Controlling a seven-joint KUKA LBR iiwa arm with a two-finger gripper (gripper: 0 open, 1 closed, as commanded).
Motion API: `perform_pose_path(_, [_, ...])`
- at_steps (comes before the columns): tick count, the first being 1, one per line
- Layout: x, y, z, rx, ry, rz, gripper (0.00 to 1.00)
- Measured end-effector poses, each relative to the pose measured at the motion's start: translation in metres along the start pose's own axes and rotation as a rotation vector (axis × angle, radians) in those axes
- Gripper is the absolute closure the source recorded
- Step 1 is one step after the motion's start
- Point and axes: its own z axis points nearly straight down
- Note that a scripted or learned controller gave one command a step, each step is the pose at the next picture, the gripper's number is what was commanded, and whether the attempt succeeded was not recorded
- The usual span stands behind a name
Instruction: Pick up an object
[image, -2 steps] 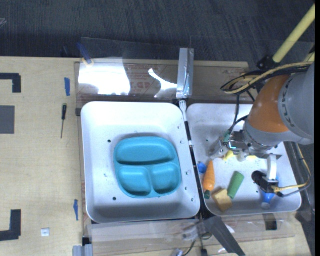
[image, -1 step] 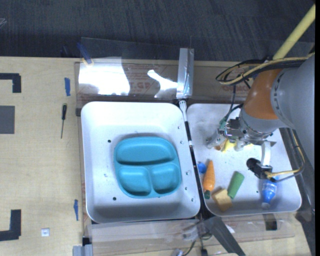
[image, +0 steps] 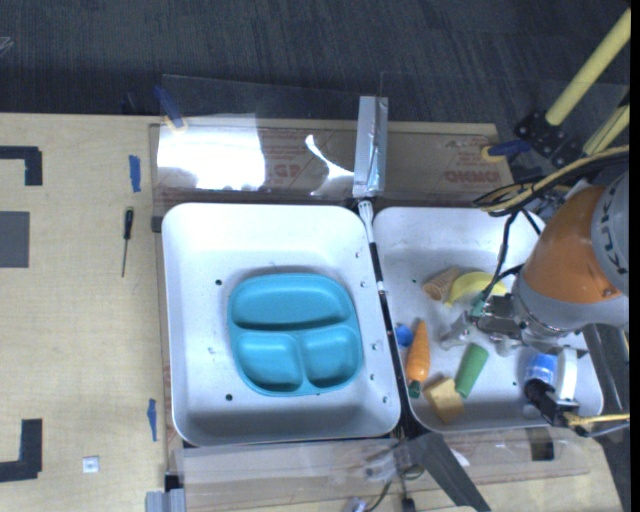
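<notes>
The right bin (image: 440, 235) holds several small objects. A yellow banana (image: 468, 287) lies beside a brown bread-like piece (image: 439, 285). An orange carrot (image: 418, 352) lies near the bin's left wall, with a small blue piece (image: 403, 335) next to it. A green cylinder (image: 470, 369) lies tilted in the middle, and a tan block (image: 445, 399) sits at the front. My gripper (image: 482, 322) hangs low in this bin, just above the green cylinder's upper end and below the banana. Nothing is visibly held.
The left bin (image: 190, 240) carries a blue divided plate (image: 294, 332). A blue and white item (image: 541, 369) sits at the right bin's right side under the arm. Cables and a yellow pole (image: 590, 65) stand at the back right.
</notes>
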Motion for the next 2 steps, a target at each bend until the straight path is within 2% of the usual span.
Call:
perform_pose_path(1, [-0.009,-0.026,0.000,-0.005,0.001,0.005,0.00])
perform_pose_path(2, [-0.010,-0.024,-0.011,-0.010,0.001,0.006,1.00])
